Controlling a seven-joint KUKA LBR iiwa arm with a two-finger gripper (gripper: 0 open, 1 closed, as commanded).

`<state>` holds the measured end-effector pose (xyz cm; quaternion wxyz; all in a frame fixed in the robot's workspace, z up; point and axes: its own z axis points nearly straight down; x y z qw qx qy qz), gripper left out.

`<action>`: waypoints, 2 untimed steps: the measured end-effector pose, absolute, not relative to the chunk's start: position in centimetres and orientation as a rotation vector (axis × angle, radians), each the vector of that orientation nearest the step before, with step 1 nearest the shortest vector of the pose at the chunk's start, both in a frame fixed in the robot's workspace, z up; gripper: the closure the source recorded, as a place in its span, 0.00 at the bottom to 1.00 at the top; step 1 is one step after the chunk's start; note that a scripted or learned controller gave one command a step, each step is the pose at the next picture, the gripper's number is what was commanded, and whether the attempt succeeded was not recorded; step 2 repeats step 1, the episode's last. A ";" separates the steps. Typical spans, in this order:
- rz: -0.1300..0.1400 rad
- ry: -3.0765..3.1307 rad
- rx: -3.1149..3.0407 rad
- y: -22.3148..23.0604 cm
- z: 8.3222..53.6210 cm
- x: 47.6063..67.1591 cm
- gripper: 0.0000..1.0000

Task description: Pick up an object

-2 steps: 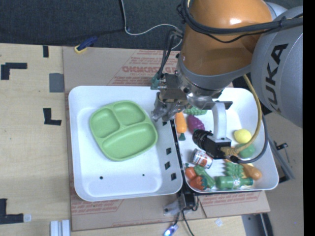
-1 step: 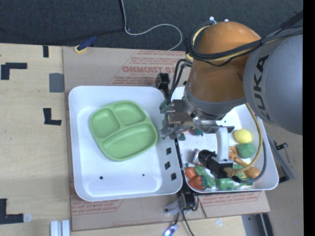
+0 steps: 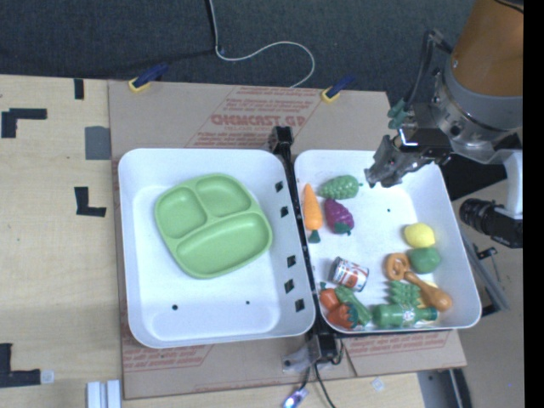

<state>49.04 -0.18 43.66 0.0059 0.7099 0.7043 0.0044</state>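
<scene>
Toys point(image 3: 339, 216) lie in right white bin point(image 3: 442, 195).

We can't tell end effector point(image 3: 384, 170) finger state, too dark/small. Arm point(image 3: 493, 49) cut off by top & right edges. Near-right toy pile point(image 3: 374, 308) overlaps; items hard to separate.

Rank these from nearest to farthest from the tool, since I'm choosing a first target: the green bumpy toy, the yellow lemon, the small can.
1. Green bumpy toy, just left of the tool.
2. Yellow lemon, lower right.
3. Small can, farther down the bin's middle.
</scene>
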 end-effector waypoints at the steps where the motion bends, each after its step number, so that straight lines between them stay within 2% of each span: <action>1: 0.001 2.230 2.213 6.3 44.4 48.3 1.00; 2: 0.001 2.230 2.213 6.3 44.4 48.3 1.00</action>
